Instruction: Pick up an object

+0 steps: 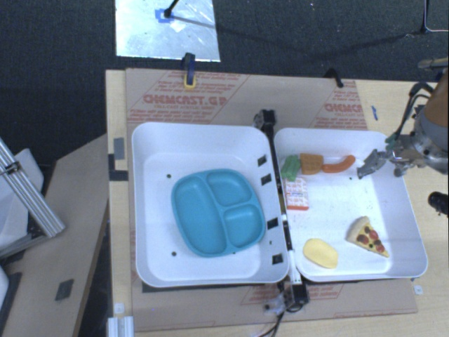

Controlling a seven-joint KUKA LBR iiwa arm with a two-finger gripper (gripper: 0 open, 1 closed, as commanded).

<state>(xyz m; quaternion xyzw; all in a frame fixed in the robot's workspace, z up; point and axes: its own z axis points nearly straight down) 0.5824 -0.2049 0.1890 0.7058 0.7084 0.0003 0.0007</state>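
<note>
Our pincer [372, 164] hangs over the right bin's [414, 255] far edge; we cannot tell its state. The toy sausage [338, 165] lies near it, pizza slice [367, 236] and yellow piece [320, 253] well apart. We should descend squarely, straddling one item.

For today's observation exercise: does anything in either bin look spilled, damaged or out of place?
Nothing stands out. The blue tray lies flat in the left bin; the pizza slice, yellow piece and other toy foods lie scattered but intact in the right bin.
</note>
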